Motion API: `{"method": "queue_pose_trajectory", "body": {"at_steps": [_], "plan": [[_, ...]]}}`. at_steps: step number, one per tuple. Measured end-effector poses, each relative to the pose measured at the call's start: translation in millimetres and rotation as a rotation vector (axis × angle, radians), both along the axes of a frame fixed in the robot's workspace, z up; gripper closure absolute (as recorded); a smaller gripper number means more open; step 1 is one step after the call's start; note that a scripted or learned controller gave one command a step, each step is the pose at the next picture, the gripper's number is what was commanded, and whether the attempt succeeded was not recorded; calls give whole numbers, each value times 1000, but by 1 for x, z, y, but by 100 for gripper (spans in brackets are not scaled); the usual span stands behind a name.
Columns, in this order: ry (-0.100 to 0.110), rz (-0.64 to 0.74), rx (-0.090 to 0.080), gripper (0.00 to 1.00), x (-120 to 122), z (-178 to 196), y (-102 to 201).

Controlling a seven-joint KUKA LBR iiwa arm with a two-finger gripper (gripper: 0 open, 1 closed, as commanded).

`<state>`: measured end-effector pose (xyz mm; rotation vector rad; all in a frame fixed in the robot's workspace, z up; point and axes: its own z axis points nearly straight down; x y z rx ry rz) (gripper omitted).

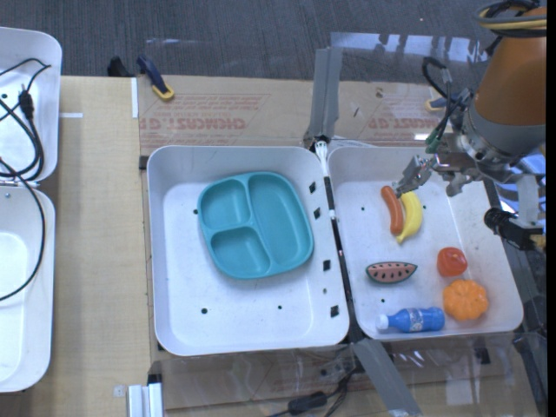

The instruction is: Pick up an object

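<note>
Claw (410, 179) hangs right above the banana (411, 216), grip state impossible to tell, nothing lifted yet, the pick all ahead.

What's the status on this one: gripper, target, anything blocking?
Gripper low over right bin, at the banana's top end; nothing seen between fingers. Hot dog lies against banana. Watermelon slice, tomato, pumpkin, bottle apart.

Both bins (165, 233) look like smooth matt white plastic. The teal tray (254, 224) is plastic with a soft sheen. The bottle (413, 321) is glossy blue plastic (white cap). The desk (95, 189) is pale matt wood, with brown cardboard (226, 115) along its far edge.
</note>
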<state>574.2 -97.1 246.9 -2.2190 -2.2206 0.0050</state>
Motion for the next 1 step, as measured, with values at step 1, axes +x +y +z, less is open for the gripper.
{"method": "queue_pose_trajectory", "body": {"at_steps": [1], "plan": [[-1, -4, 1, 0, -13, -151, -35]]}}
